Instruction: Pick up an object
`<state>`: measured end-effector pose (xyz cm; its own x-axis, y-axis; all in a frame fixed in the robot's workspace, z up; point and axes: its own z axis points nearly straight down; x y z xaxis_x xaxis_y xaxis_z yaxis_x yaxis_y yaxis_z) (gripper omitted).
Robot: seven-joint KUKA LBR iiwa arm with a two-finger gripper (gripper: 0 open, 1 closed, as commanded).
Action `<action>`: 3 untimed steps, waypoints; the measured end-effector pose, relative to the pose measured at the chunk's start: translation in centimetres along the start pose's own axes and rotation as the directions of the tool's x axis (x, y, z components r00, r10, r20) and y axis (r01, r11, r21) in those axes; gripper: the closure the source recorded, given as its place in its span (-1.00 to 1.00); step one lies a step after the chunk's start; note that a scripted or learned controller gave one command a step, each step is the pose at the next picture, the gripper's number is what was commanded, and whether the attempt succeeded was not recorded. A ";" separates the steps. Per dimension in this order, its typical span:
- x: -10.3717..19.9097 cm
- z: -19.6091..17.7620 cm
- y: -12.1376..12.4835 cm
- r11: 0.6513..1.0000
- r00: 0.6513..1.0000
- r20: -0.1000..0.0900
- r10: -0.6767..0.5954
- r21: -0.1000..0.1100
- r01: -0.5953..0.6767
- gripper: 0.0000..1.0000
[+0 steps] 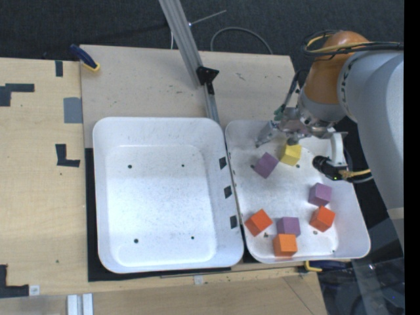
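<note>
**Seven blocks in the right bin, and the yellow one sits at the gripper**

We see the arm reaching in over the right bin, its gripper low near the bin's far end. We judge the yellow block to be the likeliest target: it lies just below the gripper in the camera view, that is, a little toward the bin's near side, and looks close to touching it. We cannot tell whether the jaws are spread or clenched, since the wrist hides them, and nothing shows as held between them.

A purple block sits just beside the yellow one, on its left. The remaining blocks, purple and orange, lie well apart toward the near end. The left bin holds no blocks.

For the coming move, we reckon the gripper needs a small shift toward the near side to centre over the yellow block.
</note>
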<state>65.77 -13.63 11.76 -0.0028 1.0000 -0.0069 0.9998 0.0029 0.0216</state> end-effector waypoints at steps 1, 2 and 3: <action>0.1 -0.8 0.0 1.000 1.000 0.000 -0.002 0.002 0.002 1.00; -0.8 -5.7 -0.1 1.000 1.000 -0.006 0.001 0.019 -0.001 1.00; -0.7 -8.6 0.0 1.000 1.000 -0.007 0.001 0.019 -0.001 1.00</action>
<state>65.61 -14.32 20.39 -0.0019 1.0000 -0.0004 1.0000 0.0019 0.0024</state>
